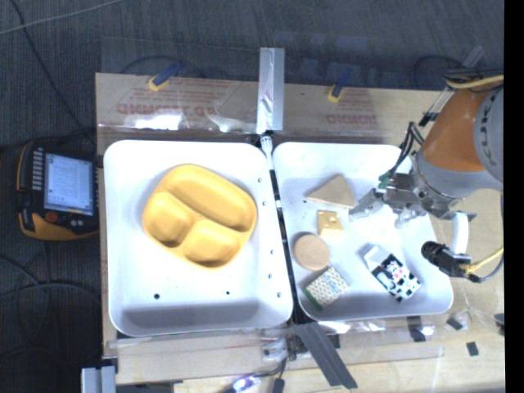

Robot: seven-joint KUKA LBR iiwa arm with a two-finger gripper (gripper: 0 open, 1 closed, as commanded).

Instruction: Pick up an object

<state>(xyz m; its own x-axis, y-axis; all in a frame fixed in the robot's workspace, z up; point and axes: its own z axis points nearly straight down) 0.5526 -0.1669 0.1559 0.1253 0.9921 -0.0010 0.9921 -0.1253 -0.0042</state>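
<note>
I see my gripper (391,207) over the right bin (282,219); its grip I can't tell. Five small objects lie left and below it, the tan wedge (334,191) nearest. Bench (123,97) on dark carpet (49,56).

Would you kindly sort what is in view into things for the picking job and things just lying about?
For the job:
gripper
tan wedge
round brown disc
black-and-white patterned box
green speckled packet

Lying about:
yellow divided tray
handheld control pendant
</note>
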